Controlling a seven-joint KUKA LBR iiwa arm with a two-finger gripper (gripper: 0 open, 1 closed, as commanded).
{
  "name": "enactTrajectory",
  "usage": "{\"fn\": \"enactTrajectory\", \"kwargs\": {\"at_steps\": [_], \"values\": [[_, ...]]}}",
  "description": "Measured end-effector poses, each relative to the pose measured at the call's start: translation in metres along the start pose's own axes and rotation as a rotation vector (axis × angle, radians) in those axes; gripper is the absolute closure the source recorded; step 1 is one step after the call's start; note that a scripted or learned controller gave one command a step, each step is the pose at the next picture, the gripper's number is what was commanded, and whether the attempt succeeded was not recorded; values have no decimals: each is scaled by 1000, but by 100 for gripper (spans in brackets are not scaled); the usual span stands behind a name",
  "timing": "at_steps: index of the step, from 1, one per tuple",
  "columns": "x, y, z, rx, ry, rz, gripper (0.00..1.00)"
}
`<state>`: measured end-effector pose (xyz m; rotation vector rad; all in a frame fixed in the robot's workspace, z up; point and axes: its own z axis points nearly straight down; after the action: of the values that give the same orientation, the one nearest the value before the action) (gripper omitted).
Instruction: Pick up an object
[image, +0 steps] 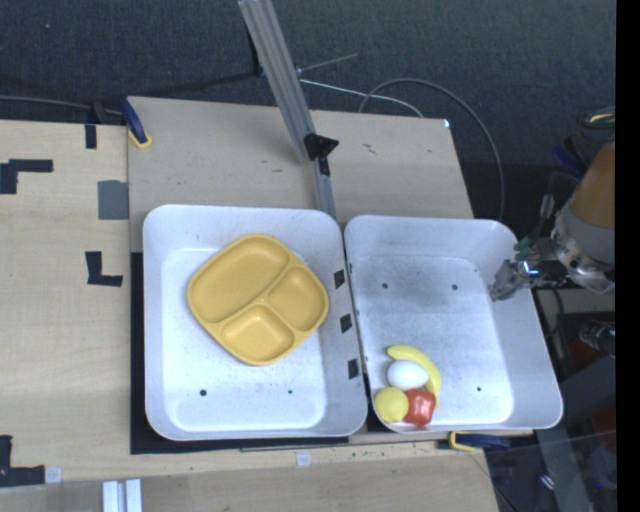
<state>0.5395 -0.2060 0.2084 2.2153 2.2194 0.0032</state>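
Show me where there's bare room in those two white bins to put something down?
Most of the right bin is bare, above the banana, egg and red piece huddled at its near edge. In the left bin, the yellow tray leaves a strip below it.

Right bin (450, 300) floor lies open except toys (408, 388) crowding its near-left corner.

A robotics lab: two white bins (440, 240) sit on a taped plywood bench (60, 300), with loose cables (420, 95) and a metal pole (285, 80) behind the bins.
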Motion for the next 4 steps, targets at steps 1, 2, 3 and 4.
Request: {"fn": "enactTrajectory", "kwargs": {"at_steps": [1,2,3,4], "values": [[0,1,-38,2,1,0,100],[52,17,-45,5,4,-6,100],[114,33,-38,7,5,-6,100],[165,49,-42,6,4,-6,100]]}}
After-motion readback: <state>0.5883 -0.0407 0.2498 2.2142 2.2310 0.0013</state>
